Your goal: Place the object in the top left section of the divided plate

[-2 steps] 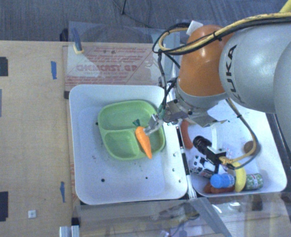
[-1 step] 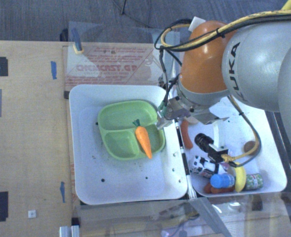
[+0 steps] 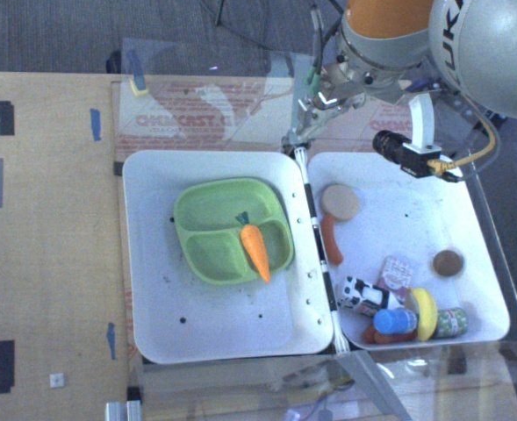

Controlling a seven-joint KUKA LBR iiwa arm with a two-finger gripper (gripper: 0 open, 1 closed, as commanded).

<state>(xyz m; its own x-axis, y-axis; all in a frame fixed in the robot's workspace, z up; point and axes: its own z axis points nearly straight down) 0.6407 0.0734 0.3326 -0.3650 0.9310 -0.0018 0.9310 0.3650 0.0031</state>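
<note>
A green divided plate (image 3: 207, 207) sits in the left bin (image 3: 153, 305). An orange carrot (image 3: 255, 250) with a green top lies on the plate's right side, across the ridge between the lower-left and right sections, tip pointing toward the near edge. The plate's large top section holds nothing. My gripper (image 3: 297, 137) hangs over the far end of the wall between the two bins, beyond the plate's far right corner and well apart from the carrot. Nothing shows in it.
The right bin (image 3: 477, 235) holds a tan disc (image 3: 340, 202), a red sausage (image 3: 331, 238), a brown round piece (image 3: 448, 262), a pink packet (image 3: 397, 273), a cow toy (image 3: 363, 295), a blue bottle (image 3: 394, 321), a banana (image 3: 425, 312) and a green can (image 3: 452, 323). A wooden board lies left of the bins.
</note>
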